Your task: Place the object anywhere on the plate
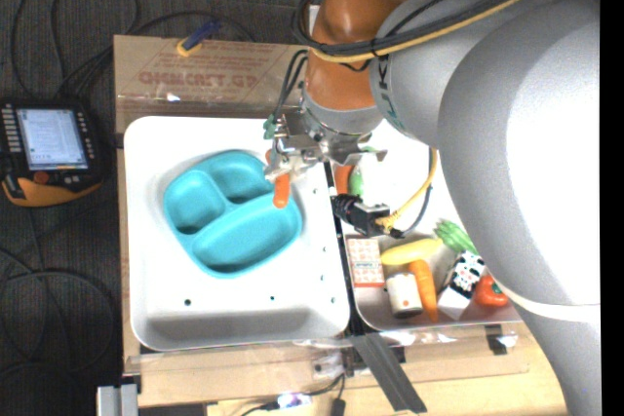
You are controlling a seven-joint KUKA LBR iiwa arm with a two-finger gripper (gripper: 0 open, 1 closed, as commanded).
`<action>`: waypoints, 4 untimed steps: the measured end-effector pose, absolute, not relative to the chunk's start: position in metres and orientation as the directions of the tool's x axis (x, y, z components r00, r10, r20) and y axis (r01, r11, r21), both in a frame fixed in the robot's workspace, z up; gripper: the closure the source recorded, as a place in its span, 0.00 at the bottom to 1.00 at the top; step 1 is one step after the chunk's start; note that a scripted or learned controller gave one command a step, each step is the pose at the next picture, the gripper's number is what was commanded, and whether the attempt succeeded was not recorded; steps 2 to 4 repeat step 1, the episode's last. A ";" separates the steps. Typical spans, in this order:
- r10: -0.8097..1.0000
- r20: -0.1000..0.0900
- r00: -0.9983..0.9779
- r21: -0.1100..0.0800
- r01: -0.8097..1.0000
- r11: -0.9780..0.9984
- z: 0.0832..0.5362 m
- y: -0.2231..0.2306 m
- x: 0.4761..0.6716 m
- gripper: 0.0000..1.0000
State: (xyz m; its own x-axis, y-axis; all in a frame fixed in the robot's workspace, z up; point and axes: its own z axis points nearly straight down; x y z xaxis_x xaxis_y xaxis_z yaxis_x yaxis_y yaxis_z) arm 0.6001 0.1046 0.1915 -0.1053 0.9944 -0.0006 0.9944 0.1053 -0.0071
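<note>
Dark carpet surrounds the bench; two white bins sit side by side. From above, the left bin (146,307) holds the blue plate (232,209). The gripper (283,172) hangs over the plate's right rim with an orange object (281,191) between its fingers, so transport appears nearly complete. Next move, by judgement: lower slightly over a compartment and release.

One fixed camera looks down at a slant on both bins (146,307), the arm (507,112) entering from right.
</note>
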 end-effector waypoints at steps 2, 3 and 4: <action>0.994 0.000 -0.105 -0.007 0.994 0.105 0.191 0.105 0.600 0.00; 0.994 0.000 -0.105 -0.007 0.994 0.105 0.191 0.105 0.600 0.00; 0.994 0.000 -0.105 -0.007 0.994 0.105 0.191 0.105 0.600 0.00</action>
